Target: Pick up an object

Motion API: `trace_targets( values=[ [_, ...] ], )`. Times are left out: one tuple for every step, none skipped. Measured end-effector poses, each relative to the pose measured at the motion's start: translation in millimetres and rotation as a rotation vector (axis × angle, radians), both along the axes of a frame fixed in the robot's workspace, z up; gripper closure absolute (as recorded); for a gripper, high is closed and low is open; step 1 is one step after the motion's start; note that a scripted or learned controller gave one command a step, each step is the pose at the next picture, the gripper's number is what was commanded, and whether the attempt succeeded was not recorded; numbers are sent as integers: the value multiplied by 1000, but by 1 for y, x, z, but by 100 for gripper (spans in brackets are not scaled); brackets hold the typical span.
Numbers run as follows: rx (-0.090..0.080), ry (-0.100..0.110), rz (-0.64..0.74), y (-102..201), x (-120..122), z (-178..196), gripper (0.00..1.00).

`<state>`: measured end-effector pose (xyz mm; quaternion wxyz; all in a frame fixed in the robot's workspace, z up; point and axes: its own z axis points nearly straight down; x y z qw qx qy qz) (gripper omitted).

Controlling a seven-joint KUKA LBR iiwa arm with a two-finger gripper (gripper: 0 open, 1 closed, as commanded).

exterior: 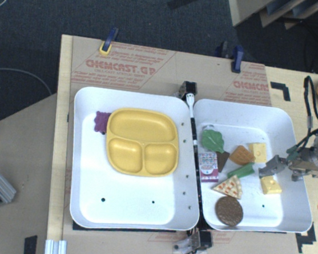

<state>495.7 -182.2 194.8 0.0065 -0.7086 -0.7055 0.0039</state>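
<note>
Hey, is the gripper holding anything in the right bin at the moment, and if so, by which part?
Nothing is visibly held. The gripper hangs over the right bin, just above a yellow cheese block, with nothing visible between its fingers.

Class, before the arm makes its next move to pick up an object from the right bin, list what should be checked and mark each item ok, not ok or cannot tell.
1. Gripper is over the right bin: ok, near its right side.
2. Something within close reach: ok, a yellow cheese block lies just below the gripper.
3. Gripper already holds an object: cannot tell, the view is too blurred there.
4. Target stands free of neighbours: ok, the block lies apart from the green pepper and pizza slice.
5. Left bin items out of the way: ok, the yellow divided tray sits there.
</note>
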Motion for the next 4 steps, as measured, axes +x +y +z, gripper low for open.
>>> trace_targets(
  values=[
    [-4, -14, 4, 0, 3, 7, 0],
    [-2, -12, 5, 11, 4, -45, 0],
    [-2, -12, 4, 10, -4, -91, 0],
    [-9, -27, 3, 7, 0, -104, 0]
  ],
)
